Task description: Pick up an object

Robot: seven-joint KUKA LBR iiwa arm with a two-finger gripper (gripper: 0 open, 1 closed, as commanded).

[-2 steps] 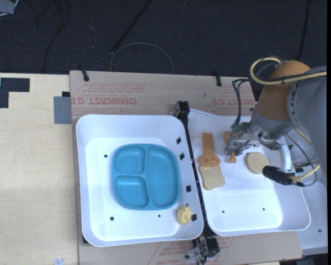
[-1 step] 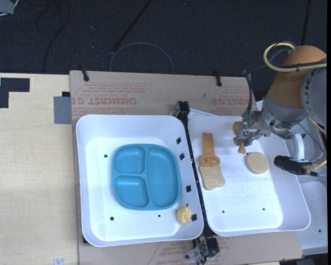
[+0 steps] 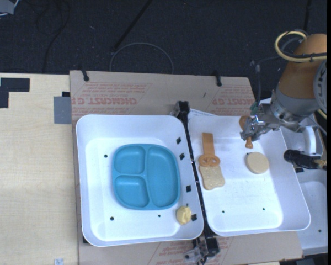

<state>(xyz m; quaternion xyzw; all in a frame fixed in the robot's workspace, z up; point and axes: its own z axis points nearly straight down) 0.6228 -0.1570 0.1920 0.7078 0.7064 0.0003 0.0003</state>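
My gripper point(image 3: 250, 130) hangs over the back right part of the right bin point(image 3: 276, 217). It is shut on a small orange stick point(image 3: 248, 143), whose ends poke out above and below the fingers. A round beige disc point(image 3: 257, 163) lies just in front of the gripper on the bin floor. At the bin's left side sit an orange strip point(image 3: 208, 143), an orange pretzel-shaped piece point(image 3: 209, 160) and a tan slice point(image 3: 212, 177), in a line from back to front.
The left bin point(image 3: 94, 225) holds a blue divided plate point(image 3: 145, 176) and a yellow lump point(image 3: 183, 214) at its front right corner. A black divider point(image 3: 188, 148) runs between the bins. Brown cardboard point(image 3: 132, 93) lies behind them.
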